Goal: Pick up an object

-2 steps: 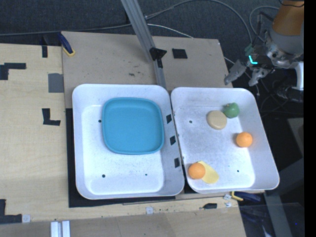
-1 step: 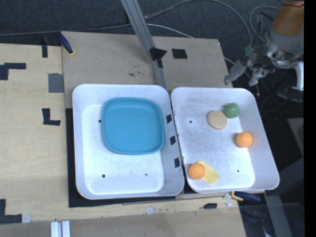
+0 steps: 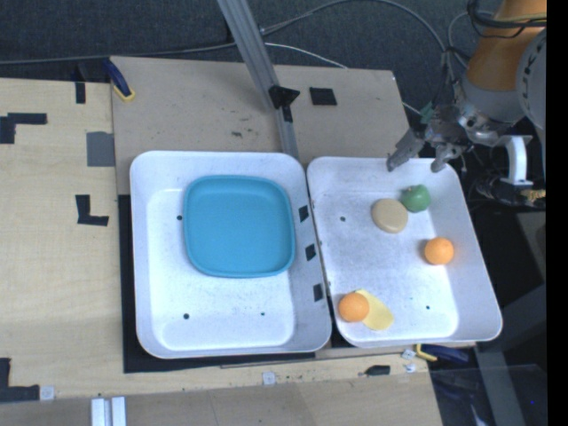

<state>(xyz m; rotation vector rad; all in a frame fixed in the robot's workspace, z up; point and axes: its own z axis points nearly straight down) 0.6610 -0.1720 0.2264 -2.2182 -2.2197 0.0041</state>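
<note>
The tool (image 3: 417,157) hangs spread and empty; at its six o'clock the small green ball (image 3: 414,199) looks light, round, slippery: pinch across its middle.

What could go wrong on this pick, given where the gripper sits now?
1. The green object touches the beige object; closing on one could nudge or drag the other.
2. The gripper hangs near the right bin's far rim, so a descent there may clip the wall.
3. The orange ball rests against a yellow piece near the bin's front left corner, leaving little finger room and it may roll away.
</note>
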